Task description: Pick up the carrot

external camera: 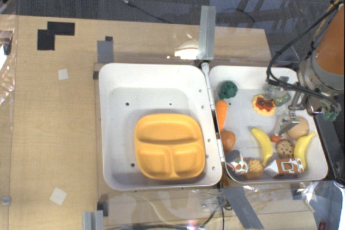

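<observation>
Orange carrot (221, 113) lies untouched at the right bin's (243, 79) far edge, well left of the gripper (291, 114), which hangs over toy food; its grip cannot be told. Approach step: it must cross leftward before descending.

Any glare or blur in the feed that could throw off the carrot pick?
Camera view: a bright glare spot sits on the bench just behind the bins, clear of the carrot, which is evenly lit and sharp against the right bin. The yellow tray throws a soft shadow in the left bin. The small items near the gripper crowd together and are hard to separate.
</observation>
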`<state>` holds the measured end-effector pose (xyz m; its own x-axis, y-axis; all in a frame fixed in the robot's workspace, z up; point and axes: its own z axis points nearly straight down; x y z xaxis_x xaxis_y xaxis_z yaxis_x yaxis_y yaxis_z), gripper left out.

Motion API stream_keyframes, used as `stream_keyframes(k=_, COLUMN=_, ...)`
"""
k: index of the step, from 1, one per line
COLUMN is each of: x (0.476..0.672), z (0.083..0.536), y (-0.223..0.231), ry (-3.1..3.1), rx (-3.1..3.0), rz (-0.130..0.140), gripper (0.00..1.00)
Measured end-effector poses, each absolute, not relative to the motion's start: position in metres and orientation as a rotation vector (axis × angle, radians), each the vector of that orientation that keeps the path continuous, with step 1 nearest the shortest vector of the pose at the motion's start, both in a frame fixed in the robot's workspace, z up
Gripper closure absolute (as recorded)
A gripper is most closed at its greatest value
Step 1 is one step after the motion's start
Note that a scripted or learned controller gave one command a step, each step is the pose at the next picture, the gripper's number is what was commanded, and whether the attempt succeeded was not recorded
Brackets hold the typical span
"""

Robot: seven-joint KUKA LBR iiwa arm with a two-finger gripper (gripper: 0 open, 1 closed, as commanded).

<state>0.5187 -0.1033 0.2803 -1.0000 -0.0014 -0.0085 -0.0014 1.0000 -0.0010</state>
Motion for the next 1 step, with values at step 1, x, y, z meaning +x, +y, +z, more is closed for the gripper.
stream_keyframes(k=1, x=0.5043, z=0.1827, y=-0.0455, ry=3.136, rx=-0.126, rz=0.004, gripper=0.0)
